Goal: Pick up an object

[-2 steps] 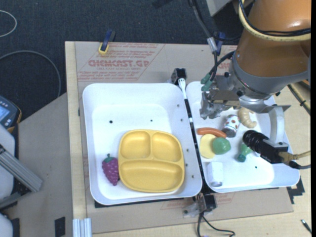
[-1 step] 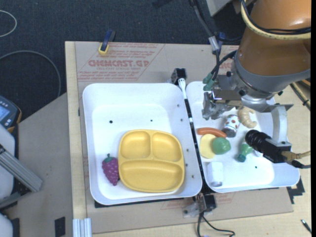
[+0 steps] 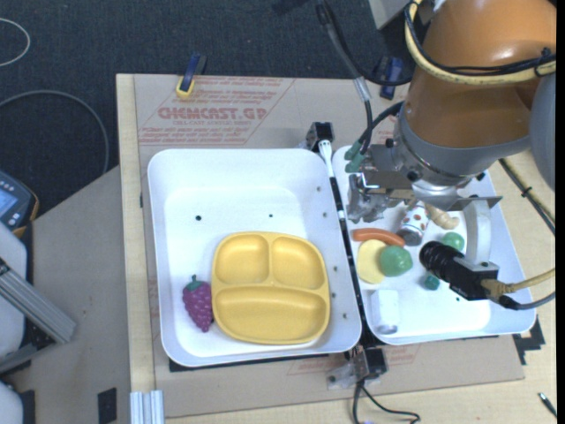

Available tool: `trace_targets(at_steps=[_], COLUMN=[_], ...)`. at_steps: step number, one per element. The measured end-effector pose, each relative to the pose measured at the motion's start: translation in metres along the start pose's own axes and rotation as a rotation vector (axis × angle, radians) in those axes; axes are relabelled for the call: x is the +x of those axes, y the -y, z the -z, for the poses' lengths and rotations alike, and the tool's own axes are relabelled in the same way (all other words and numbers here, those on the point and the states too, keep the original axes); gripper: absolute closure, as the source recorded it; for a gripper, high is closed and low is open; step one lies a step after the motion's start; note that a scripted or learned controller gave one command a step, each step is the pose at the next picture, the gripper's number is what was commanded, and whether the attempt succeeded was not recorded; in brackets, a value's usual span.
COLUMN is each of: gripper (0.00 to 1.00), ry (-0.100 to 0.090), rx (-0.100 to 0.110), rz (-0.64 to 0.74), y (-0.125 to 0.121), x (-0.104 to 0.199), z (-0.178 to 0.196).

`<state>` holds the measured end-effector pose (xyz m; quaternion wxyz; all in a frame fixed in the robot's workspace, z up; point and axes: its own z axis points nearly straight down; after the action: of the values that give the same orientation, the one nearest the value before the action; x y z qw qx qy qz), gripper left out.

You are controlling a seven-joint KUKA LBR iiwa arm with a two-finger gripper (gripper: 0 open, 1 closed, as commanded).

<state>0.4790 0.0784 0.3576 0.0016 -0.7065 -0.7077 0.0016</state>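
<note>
My gripper (image 3: pixel 361 207) hangs over the far left part of the right bin (image 3: pixel 441 325), close to the wall shared with the left bin. Just below it lies an orange carrot (image 3: pixel 380 235). In front of the carrot a green round toy (image 3: pixel 395 260) rests on a yellow disc (image 3: pixel 369 270). A small silver can (image 3: pixel 411 230), a tan piece (image 3: pixel 439 215), a green ball (image 3: pixel 452 242) and a small teal piece (image 3: pixel 430 281) lie to the right, partly under the arm. Nothing shows between the gripper's tips.
The left bin (image 3: pixel 177 201) holds a yellow divided plate (image 3: pixel 269 287) with a purple bunch of grapes (image 3: pixel 199 302) at its left. A white block (image 3: pixel 386 309) lies near the right bin's front left corner. The arm's large orange and grey body (image 3: pixel 468 69) covers the right bin's back.
</note>
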Motion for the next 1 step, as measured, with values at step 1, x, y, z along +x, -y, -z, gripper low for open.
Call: trace_targets(at_steps=[1], gripper=[1.00], ry=[0.003], rx=[0.011], rz=[-0.009], y=[0.0018], x=[-0.0552], z=[-0.1523])
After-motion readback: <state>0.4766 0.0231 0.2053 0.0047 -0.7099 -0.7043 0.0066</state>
